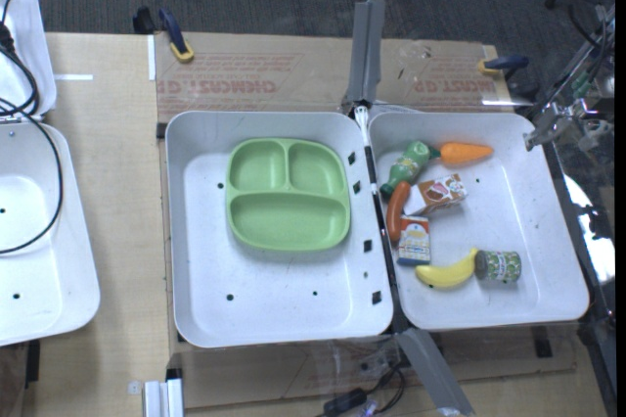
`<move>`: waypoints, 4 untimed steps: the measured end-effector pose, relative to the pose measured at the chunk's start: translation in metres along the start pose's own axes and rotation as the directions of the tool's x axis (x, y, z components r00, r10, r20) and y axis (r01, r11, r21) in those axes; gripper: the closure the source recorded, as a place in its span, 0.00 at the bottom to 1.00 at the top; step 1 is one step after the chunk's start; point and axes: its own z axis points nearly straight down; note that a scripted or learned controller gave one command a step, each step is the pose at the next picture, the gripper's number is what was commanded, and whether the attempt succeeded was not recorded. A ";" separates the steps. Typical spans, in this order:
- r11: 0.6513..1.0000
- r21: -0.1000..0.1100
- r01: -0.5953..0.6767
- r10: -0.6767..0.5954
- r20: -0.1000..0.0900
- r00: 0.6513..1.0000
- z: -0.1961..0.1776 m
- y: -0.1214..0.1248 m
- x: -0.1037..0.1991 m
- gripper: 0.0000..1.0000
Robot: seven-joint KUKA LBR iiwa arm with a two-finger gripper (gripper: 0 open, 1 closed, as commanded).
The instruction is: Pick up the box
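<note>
- Two shallow white bins sit side by side on the wooden surface (108, 82), their inner walls meeting at a grey divider.
- The left bin (196, 307) carries a green divided plate (289, 195) with three compartments, lying flat toward the bin's far half.
- The right bin (538, 239) carries a cluster of toy food toward its left side.
- The box (414, 240), a small carton with a white, orange and blue face, lies in the right bin near its left wall, just on the near side of the cluster's middle.
- A second carton (436, 195), red and white, lies tilted just beyond the box, its near-left corner touching or almost touching it.
- A red sausage (396, 208) lies along the left wall, just beside both cartons.
- A green bottle (405, 162) lies on the far side of the sausage, and an orange carrot (464, 152) lies to its right.
- A yellow banana (447, 273) lies just nearer than the box, and a small green can (498, 266) rests at the banana's right end.
- A metal rig shows at the right bin's far right corner; I cannot tell the claw there, nor whether it is released or clenched.
- Nothing is touching the box from above.
</note>
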 end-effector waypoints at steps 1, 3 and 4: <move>1.000 0.001 0.021 -0.021 0.000 1.000 0.139 -0.014 0.027 0.00; 1.000 0.004 -0.014 0.014 0.001 1.000 0.180 0.057 0.128 0.00; 1.000 0.000 -0.026 0.026 0.001 1.000 0.179 -0.013 0.105 0.00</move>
